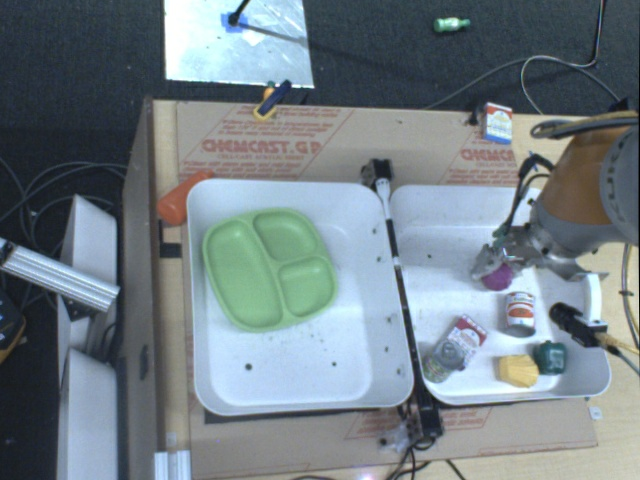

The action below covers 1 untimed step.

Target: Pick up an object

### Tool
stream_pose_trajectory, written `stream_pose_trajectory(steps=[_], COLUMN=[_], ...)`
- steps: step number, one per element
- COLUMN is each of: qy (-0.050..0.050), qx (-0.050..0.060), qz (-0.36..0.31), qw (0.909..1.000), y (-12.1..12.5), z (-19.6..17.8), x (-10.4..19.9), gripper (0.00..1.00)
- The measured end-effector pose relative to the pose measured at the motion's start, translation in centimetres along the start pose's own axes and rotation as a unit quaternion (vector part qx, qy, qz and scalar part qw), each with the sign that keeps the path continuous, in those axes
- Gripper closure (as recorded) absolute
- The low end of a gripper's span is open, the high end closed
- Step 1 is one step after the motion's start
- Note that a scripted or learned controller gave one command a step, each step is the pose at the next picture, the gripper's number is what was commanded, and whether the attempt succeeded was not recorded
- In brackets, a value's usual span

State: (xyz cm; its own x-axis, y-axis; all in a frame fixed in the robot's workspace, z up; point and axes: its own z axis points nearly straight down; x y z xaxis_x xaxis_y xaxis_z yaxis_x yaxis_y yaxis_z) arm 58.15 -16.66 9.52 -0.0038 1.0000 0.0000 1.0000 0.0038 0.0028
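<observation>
Camera view: looks down at a slant on a bench [300,133] bearing two shallow white bins side by side; shows in the left bin [300,368] a pale green divided plate [268,268], lying flat toward the far left of that bin; shows over the right bin [440,228] a grey arm [590,183] with an orange band, reaching in from the right, and its gripper [493,261] low above the middle of the bin; places a small purple object [497,277] right at the gripper's tip, touching it or just under it; cannot tell whether the gripper is apart, together or clamped on the purple object; shows just beside the purple object, toward the front, a small can [518,311] with a red label; by the divider, a red-and-white packet [466,332] touching a clear crumpled thing [440,358]; at the front right corner, a yellow block [518,370] just beside a dark teal thing [549,356]; beyond the bins, a small red, white and blue box [497,123] on the bench, an orange thing [173,200] at the left bin's far corner, and a green bottle [451,25] on the dark floor.
</observation>
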Motion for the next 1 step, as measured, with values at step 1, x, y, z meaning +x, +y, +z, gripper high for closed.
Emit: stream_pose_trajectory(steps=[1], qy=[0.001], qx=[-0.001], qz=[-0.001], qw=[1.0000], y=[6.55], z=[-6.16], x=[8.08], gripper=[1.00])
